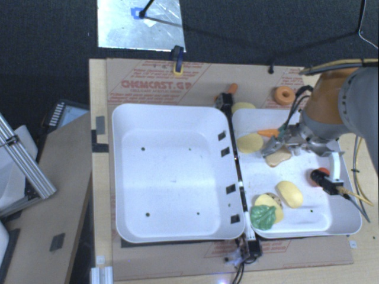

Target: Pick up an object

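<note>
My gripper (283, 142) hangs low over the back of the right bin (340, 223), with the grey arm reaching in from the right. Just below it lies a tan, flattish piece (277, 157), and an orange carrot (267, 132) lies right behind it; whether either one is touched I cannot tell. To the left of them rests a pale yellow lump (250, 142). Nearer the front sit a yellow oval fruit (289, 193) and a green leafy piece (263, 217) lying partly on another yellow item (271, 202). A small red-orange thing (318, 174) lies at the right.
The left bin (172, 117) stands beside the right one, with a black-clipped divider (234, 170) between them. Behind the bins on the cardboard lie an orange ring (284, 95), a yellow piece (243, 107) at the bin's rim and a blue-yellow clamp (177, 61).
</note>
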You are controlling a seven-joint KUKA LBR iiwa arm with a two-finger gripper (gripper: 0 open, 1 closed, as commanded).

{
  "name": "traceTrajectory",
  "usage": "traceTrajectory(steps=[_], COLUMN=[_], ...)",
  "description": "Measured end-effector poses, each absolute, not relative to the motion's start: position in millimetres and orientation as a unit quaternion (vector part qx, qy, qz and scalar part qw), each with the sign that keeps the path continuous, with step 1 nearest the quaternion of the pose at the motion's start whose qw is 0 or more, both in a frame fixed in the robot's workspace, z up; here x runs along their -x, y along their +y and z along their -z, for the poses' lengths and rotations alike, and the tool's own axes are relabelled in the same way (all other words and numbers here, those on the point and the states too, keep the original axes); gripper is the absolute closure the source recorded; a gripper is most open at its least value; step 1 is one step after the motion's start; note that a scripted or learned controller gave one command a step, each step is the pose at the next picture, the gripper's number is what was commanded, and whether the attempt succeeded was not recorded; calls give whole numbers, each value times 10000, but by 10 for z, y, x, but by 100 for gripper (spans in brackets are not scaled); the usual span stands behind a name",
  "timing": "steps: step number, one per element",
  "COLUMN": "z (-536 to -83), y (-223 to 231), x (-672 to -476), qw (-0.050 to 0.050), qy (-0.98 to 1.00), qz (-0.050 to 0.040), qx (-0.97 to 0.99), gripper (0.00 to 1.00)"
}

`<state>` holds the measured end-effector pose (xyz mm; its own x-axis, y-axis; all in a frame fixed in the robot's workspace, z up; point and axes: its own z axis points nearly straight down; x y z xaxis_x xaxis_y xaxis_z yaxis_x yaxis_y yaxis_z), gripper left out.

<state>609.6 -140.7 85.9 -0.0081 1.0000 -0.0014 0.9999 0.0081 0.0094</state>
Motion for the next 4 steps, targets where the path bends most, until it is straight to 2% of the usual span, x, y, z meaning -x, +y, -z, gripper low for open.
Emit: traceTrajectory(steps=[1,2,3,4], z=[-841,-911,-2097,-1343], y=[-1578,-1628,-2108,-1195], x=[-6655,-6614,-6415,-6701], qw=[-152,-115,72,-4], qy=[7086,7074,7063,7109], qz=[80,120,-25,-10], qx=[-7054,-7067,-7078,-7032], gripper=[0,100,100,100])
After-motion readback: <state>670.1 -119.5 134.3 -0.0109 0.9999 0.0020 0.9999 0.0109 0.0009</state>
